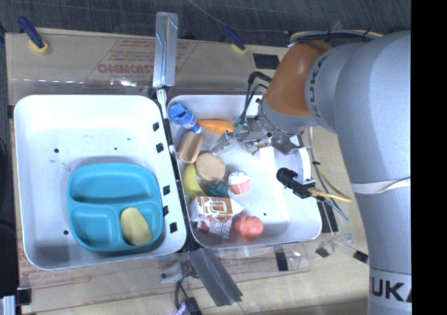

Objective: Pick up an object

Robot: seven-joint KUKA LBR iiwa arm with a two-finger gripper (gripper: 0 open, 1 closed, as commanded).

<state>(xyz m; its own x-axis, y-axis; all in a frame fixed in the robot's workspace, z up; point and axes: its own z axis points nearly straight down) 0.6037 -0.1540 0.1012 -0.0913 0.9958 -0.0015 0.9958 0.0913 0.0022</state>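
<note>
Gripper [242,137] on the grey arm [363,97] with the orange band [290,86] hangs low inside the right-hand shallow white bin [307,226]. Open or closed: cannot tell, since the metal parts overlap from this angle. Whether it grips anything also cannot be told.

Reference point for all positions: the round tan disc [209,167] near the middle of that bin.

- Gripper: up and to the view's right of the disc, near it, apart.
- Orange carrot [216,126]: straight above the disc, lying crosswise, just beside the gripper.
- Tan cylinder [188,146]: up and to the view's left of the disc, tilted, touching or nearly touching it.
- Blue-capped bottle-like piece [183,115]: farther up-left, beyond the cylinder.
- Yellow banana [190,181]: just below-left of the disc, along the bin wall.
- Small teal piece [218,188]: just below the disc; shape unclear.
- Pink-and-white cupcake [239,182]: below-right of the disc, near.
- Brown-and-white carton [213,212]: farther below, past the teal piece.
- Reddish round fruit [248,226]: farthest below-right, against the carton.
- Left-hand white bin [31,251]: well apart to the view's left of the disc. It holds a blue divided plastic tray [105,181]. A yellow oval lump [136,226] lies in the tray compartment nearest the disc.
</note>
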